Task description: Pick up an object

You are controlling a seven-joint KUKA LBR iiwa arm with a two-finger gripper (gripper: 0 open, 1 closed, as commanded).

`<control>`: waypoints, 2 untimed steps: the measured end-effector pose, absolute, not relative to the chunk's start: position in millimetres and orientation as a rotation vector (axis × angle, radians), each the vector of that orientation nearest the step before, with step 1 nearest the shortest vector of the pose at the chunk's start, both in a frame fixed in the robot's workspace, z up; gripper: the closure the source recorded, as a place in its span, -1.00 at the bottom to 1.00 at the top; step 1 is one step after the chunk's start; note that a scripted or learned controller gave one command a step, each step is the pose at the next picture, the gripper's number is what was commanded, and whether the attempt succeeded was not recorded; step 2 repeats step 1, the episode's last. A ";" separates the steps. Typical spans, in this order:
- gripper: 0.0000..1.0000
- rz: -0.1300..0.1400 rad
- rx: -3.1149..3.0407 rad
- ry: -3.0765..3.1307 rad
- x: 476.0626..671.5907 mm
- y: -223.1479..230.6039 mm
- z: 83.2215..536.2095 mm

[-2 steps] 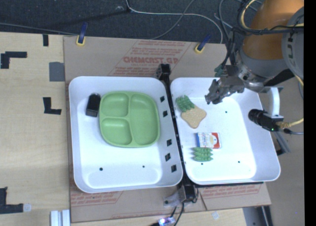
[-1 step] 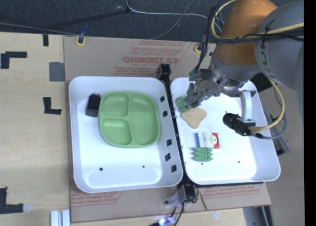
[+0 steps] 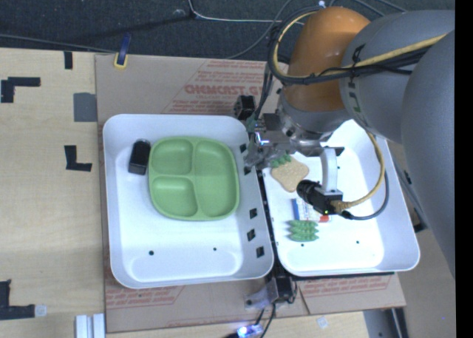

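Pincer low at the right bin's near-left corner

The pincer (image 3: 277, 157), its grip state impossible to tell, hangs beside a tan cracker (image 3: 289, 173); a green pea pod (image 3: 301, 231) lies near. It may nudge the cracker against the bin wall (image 3: 267, 203) and miss.

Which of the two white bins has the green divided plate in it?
The left bin holds the green divided plate, with a small black object beside it. The right bin holds smaller items and the arm's end effector.
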State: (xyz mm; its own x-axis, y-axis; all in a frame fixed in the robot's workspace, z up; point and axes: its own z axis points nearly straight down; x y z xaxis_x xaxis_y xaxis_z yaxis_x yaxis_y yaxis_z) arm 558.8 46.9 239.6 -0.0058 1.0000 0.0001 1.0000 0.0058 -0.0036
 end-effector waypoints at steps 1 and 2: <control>1.00 0.003 -2.214 -2.226 546.0 90.5 237.2; 1.00 0.003 -2.214 -2.226 546.0 90.5 237.2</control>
